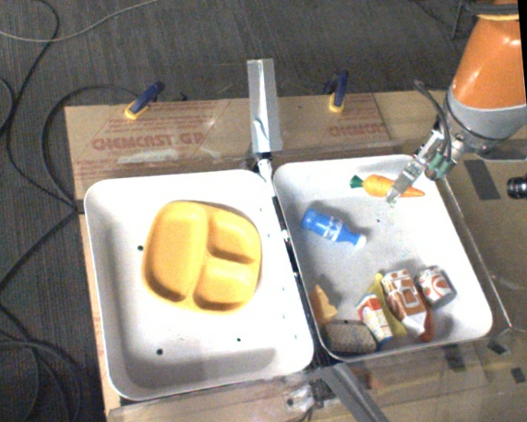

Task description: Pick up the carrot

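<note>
The claw [400, 186] hangs low at the far right corner of the right bin [468, 269], its tips right at the carrot [388, 184], and whether they are spread or pinched I cannot tell (too small and blurred here). The carrot lies flat near the bin's far wall, green top pointing left, orange body running right under the claw. It looks like a small toy: light, stiff, smooth, likely to skid on the white floor. The thick middle of the orange body seems the best place to grip, across its width.

Outward now: a blue bottle [332, 228] lies just left, apart from the carrot. At the near edge sits a cluster: a red-and-white can [435, 285], small cartons [391, 304], a brown lump [350, 336].

The left bin [129, 357] holds a yellow divided tray [203, 256]. Both bins rest on the worktop [100, 152].
</note>
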Robot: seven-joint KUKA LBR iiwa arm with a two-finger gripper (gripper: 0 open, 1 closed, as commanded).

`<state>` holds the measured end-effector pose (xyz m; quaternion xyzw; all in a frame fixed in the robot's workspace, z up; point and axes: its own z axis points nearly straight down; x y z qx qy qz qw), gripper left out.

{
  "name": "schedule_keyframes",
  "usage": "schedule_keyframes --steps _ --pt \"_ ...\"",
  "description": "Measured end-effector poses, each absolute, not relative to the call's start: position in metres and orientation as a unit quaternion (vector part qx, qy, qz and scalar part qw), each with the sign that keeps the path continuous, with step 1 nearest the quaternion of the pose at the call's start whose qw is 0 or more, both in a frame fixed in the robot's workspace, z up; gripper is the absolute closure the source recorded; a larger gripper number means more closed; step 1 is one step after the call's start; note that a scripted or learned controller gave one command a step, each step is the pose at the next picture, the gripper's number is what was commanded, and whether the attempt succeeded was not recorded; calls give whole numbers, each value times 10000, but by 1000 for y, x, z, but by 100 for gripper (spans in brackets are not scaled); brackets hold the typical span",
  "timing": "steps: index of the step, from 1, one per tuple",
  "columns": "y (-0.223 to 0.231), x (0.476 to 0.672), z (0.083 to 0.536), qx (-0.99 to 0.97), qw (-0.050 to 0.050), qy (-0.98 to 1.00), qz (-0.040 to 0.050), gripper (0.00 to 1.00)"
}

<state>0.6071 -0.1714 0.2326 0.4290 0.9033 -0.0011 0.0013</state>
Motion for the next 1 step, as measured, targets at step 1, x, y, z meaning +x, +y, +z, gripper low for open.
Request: schedule_keyframes --steps 1 --pt "-170 615 286 4411 10 8975 1 100"
